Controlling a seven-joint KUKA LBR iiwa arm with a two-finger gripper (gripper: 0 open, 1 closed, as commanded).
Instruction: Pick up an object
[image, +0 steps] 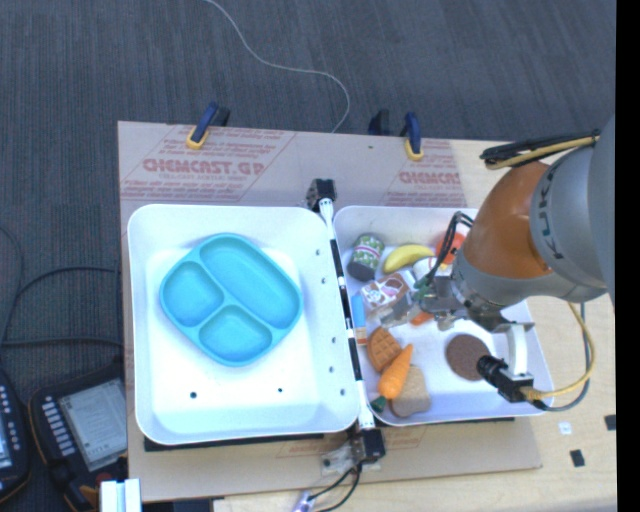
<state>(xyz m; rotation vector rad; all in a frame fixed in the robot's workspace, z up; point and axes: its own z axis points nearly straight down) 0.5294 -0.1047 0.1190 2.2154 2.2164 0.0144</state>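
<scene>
The right bin holds several toy foods: a yellow banana, a green and white round piece, a red and white packet, a ridged orange piece, a carrot, a tan bread slice and a brown disc. My gripper hangs low over the middle of this bin, just right of the packet and below the banana. The grey arm with its orange band covers the bin's right part and hides the gripper's tips.
The left bin carries a blue divided plate. A black ridge with clips separates the two bins. Blue clamps hold the board at the back. A yellow cable loops by the arm at the right bin's front corner.
</scene>
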